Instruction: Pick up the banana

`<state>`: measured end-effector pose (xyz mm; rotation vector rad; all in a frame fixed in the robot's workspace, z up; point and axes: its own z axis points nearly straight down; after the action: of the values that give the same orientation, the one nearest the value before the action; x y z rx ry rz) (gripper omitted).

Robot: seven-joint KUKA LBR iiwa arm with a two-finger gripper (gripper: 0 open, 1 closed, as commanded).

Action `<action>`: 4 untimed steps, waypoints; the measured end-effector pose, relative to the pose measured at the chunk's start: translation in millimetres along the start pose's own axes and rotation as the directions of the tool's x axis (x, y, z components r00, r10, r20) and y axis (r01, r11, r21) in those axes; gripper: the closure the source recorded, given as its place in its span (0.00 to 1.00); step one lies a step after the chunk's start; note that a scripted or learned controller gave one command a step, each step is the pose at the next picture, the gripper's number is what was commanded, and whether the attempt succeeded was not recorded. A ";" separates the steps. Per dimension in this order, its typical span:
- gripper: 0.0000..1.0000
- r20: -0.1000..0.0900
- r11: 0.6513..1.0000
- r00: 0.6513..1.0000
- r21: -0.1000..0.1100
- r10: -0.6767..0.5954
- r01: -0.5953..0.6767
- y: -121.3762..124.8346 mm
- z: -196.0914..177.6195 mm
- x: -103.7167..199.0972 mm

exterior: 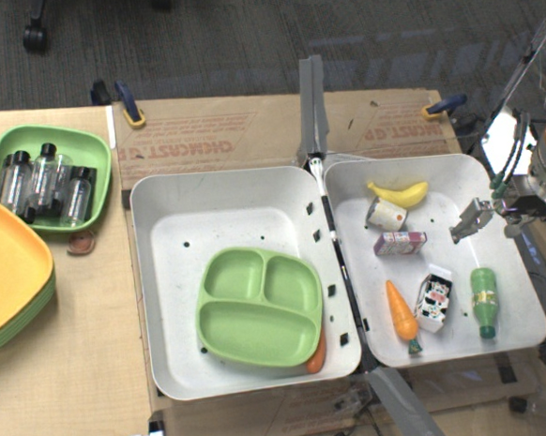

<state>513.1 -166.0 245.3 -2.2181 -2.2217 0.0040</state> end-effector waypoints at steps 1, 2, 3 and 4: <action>0.00 0.000 1.000 1.000 0.000 0.000 0.000 0.0 0.0 0.0; 0.00 0.000 1.000 1.000 0.000 0.000 0.000 0.0 0.0 0.0; 0.00 0.000 0.984 0.984 -0.001 -0.177 0.177 59.0 55.3 47.2; 0.00 0.001 0.996 0.996 -0.003 -0.095 0.095 98.1 56.6 37.9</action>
<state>610.9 -128.0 188.3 -2.1121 -2.3262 0.0024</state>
